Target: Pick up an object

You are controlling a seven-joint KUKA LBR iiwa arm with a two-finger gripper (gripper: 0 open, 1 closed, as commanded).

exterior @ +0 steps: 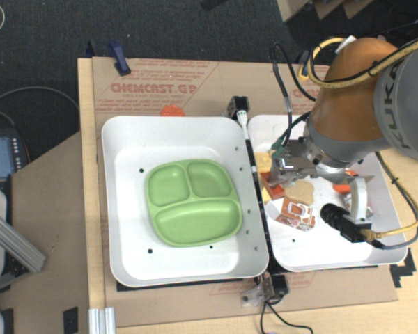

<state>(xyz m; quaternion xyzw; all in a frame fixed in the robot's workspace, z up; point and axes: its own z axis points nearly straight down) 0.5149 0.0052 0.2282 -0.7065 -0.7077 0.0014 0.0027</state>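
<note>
Gripper is seen low in the right bin, its state not discernible under the wrist; the tan slice-shaped piece just beside it, lying on a printed packet, is judged probably light and stiff, best taken across its flat faces.

One camera (fixed overhead, slanted) overlooks both bins.

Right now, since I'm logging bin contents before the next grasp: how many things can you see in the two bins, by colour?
Green: 1, divided plate
Yellow: 1, block
Tan: 1, slice
Red-and-white: 1, packet
Orange: 1, small piece
Total: 5 in view; the arm covers part of the right bin.
</note>
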